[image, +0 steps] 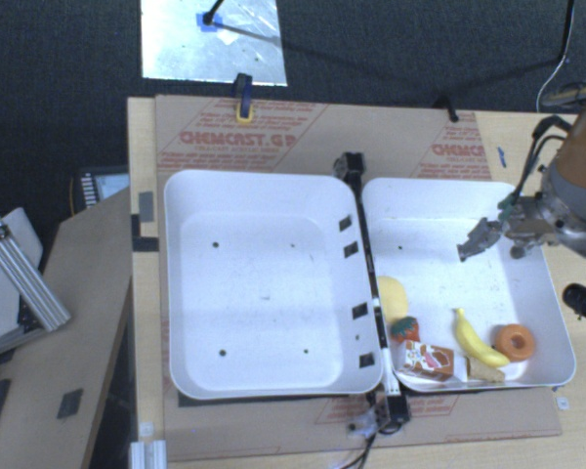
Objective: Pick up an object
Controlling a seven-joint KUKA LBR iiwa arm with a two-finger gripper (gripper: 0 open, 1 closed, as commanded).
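The pincer (490,236) hangs empty over the right bin (439,203), how far open I cannot tell. The banana (476,339) lies well below it, crowded by the orange ring (515,341); a descent could clip both.

Two white bins, the left bin (264,291) and the right bin (439,223), looked like smooth, slightly glossy moulded plastic. They sat on a flat sheet of matt brown cardboard (303,130) printed with red lettering, over a pale wooden-looking table (142,164). The banana (474,338) had a smooth, waxy yellow skin, and the orange ring (515,341) looked matt. A small packet (428,360) appeared glossy. Beyond the table lay a shiny, crinkled metallic sheet (213,27) on dark, rough carpet (59,66).
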